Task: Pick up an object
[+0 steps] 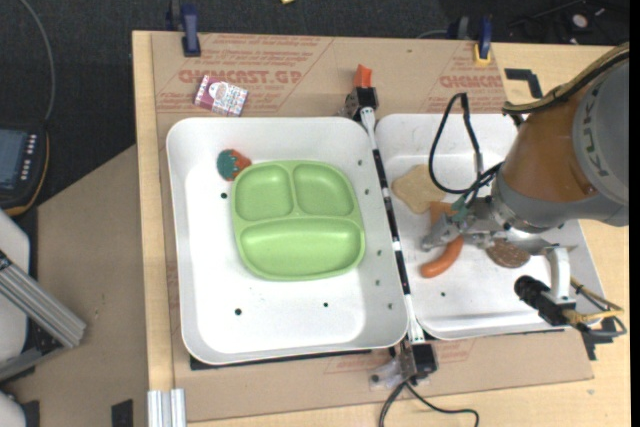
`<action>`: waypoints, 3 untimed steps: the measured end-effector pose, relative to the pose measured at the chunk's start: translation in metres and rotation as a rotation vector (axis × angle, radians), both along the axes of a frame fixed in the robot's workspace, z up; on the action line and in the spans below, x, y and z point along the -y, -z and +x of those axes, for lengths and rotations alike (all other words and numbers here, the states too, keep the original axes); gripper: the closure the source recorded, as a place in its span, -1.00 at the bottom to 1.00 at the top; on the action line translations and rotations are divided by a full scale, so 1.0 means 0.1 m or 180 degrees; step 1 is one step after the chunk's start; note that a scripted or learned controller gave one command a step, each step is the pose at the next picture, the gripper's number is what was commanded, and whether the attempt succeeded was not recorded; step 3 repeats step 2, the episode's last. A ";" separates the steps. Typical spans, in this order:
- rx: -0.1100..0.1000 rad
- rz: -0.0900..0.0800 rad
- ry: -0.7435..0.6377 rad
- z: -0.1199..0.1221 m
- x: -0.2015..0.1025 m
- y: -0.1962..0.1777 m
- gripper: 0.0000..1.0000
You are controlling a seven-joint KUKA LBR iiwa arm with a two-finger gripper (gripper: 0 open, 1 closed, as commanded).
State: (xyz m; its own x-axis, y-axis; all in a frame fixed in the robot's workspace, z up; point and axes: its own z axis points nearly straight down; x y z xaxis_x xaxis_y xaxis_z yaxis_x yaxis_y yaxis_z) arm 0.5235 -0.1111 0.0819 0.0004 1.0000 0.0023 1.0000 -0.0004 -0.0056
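Pick status: not done. The claw (448, 233) is low inside the right bin (480, 325), across the divider to the right of the green plate (297, 220). Nothing is visibly lifted. I cannot tell whether the claw is spread or pressed together, because the wrist hides it from above.

Likely target: the orange piece (443, 261). It lies flat on the bin floor right of the plate's lower compartment, with its upper end touching or just under the claw. Judgement: the approach is made; the grasp and lift are left.

Other items right of the plate:
- tan slice (412, 185), level with the plate's upper compartments, close to the divider
- brown disc (508, 256), further right than the orange piece, tucked under the arm (560, 165)

Edges and room:
- The orange piece sits near the divider wall but not against it.
- Bare bin floor lies below and to the right of the orange piece.
- The tan slice crowds the side above it.
- Straight up looks the clearest way out.

The left bin (270, 320) holds the plate and a small red-and-green thing (233, 162) at the plate's upper-left corner, well apart from the claw.
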 end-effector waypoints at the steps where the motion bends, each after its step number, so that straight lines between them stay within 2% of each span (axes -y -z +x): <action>1: 0.0024 -0.0010 0.0004 0.02 0.01 -0.13 1.00; 2: 0.0057 -0.0002 -0.0036 0.45 -1.07 -1.09 1.00; 3: 0.0057 -0.0002 -0.0036 0.45 -1.07 -1.09 1.00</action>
